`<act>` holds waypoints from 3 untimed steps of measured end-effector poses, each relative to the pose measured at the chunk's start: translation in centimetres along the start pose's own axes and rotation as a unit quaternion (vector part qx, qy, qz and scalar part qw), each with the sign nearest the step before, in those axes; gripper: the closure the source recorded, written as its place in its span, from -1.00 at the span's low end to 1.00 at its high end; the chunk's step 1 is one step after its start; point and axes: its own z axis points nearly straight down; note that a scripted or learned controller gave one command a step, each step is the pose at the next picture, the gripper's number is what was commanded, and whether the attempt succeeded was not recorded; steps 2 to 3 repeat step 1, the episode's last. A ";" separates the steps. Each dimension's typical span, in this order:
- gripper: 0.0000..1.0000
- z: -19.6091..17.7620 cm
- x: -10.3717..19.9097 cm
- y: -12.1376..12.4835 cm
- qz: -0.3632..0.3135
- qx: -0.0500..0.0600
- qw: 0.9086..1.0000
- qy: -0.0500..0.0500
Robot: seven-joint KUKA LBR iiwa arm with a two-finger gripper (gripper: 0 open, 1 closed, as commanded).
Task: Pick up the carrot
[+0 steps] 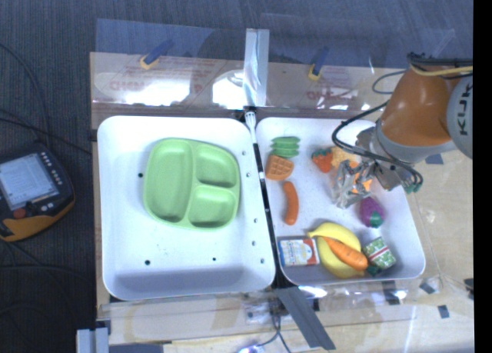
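The grey arm (419, 113), orange-banded above the wrist, reaches in from the right, gripper (350, 182) pointing down.

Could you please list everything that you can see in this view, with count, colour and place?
bins: 2, white, side by side on the bench
divided plate: 1, green, in the left bin
carrot: 1, orange, lying on the banana, near edge of the right bin
banana: 1, yellow, under the carrot
carton: 1, white and red, left of the banana
sausage: 1, orange-red, middle of the right bin
green slices: 1 stack, far left of the right bin
purple vegetable: 1, beside the hand
green can: 1, near right corner
pendant: 1, on the floor, left
arm: 1, grey and orange, right
hand: 1, low over the right bin
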 end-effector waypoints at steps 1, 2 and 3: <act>-1.00 0.1 0.0 0.0 0.000 -0.001 1.000 0.001; -1.00 0.1 0.0 0.0 0.000 -0.001 1.000 0.001; -1.00 0.1 0.0 0.0 0.000 -0.001 1.000 0.001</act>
